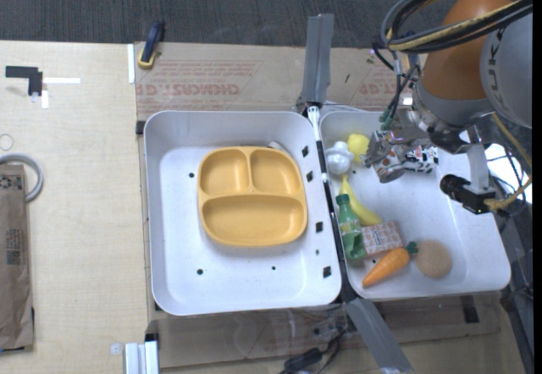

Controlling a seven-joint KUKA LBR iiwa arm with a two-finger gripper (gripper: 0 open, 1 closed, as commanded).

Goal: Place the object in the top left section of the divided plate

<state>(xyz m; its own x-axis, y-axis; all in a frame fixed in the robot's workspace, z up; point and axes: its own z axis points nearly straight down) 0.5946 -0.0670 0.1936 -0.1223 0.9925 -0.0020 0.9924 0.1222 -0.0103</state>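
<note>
The yellow divided plastic plate (252,195) lies at the centre of the left white bin (169,271), all three sections bare. In the right white bin (483,271) lie a yellow banana (360,207), a green bottle (348,224), an orange carrot (385,266) and a tan round object (433,259). The gripper (391,156) sits low over that bin's upper part; whether its fingers are spread or pinching cannot be told.

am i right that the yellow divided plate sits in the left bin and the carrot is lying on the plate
Not quite. The camera view shows the yellow divided plate in the left bin, as you say, but the carrot is not on it. It lies in the right bin, near that bin's front edge, between a small packet and a round tan object.
</note>
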